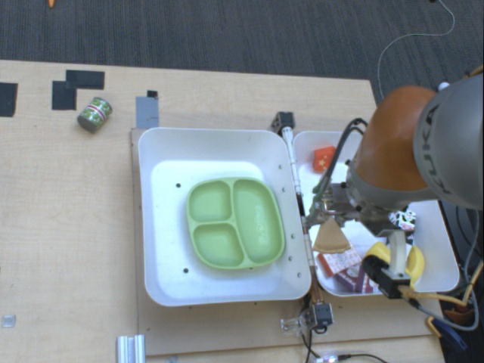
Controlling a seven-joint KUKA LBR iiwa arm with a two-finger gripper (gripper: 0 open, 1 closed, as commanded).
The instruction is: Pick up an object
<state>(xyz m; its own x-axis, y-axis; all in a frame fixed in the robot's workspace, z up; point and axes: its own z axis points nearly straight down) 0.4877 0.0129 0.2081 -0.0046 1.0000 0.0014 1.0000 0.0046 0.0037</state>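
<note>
The right bin (pixel 448 272) holds several small items. Among them are a red piece (pixel 324 157) at its far left, a tan wedge (pixel 330 238), a red-and-white packet (pixel 342 261), a dark purple item (pixel 352 281), a yellow banana (pixel 413 262) and a small black-and-white toy (pixel 404 219). The arm's orange band (pixel 393 146) hangs over this bin and hides much of it. My gripper (pixel 327 210) is low at the bin's left side, just above the tan wedge. Whether it touches the wedge is hidden.
The left bin (pixel 155 203) carries a light green divided plate (pixel 234 223). A small tin (pixel 94 115) and dark markers lie on the bench at far left. Clamps and cables sit along the rim between the bins.
</note>
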